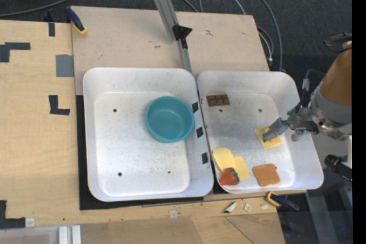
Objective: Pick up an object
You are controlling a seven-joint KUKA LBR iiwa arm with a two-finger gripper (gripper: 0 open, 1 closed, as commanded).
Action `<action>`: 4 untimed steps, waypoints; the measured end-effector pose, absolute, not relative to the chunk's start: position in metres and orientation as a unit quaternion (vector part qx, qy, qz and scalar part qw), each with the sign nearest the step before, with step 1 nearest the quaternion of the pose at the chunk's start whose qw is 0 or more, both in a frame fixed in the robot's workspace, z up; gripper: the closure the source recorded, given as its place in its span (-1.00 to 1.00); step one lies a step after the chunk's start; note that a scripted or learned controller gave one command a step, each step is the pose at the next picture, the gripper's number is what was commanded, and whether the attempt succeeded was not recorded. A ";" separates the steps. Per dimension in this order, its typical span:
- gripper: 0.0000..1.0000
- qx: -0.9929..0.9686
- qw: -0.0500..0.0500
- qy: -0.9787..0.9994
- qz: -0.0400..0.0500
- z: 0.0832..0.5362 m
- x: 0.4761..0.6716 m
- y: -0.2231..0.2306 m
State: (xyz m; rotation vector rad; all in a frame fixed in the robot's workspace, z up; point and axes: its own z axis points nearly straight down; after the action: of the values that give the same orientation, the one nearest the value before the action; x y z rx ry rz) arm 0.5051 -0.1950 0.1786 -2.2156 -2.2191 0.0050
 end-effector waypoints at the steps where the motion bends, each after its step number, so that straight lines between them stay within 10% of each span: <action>1: -1.00 -0.707 0.003 -0.707 0.002 0.118 0.508 -0.200; 2: -1.00 -0.707 -0.001 -0.708 0.001 0.089 0.509 -0.200; 3: 1.00 -0.706 0.000 -0.708 0.000 0.100 0.509 -0.199; 4: 1.00 -0.707 -0.002 -0.707 -0.001 0.155 0.516 -0.207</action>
State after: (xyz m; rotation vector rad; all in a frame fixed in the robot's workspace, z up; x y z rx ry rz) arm 0.5159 -0.2069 0.1552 -2.2230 -2.2254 -0.0017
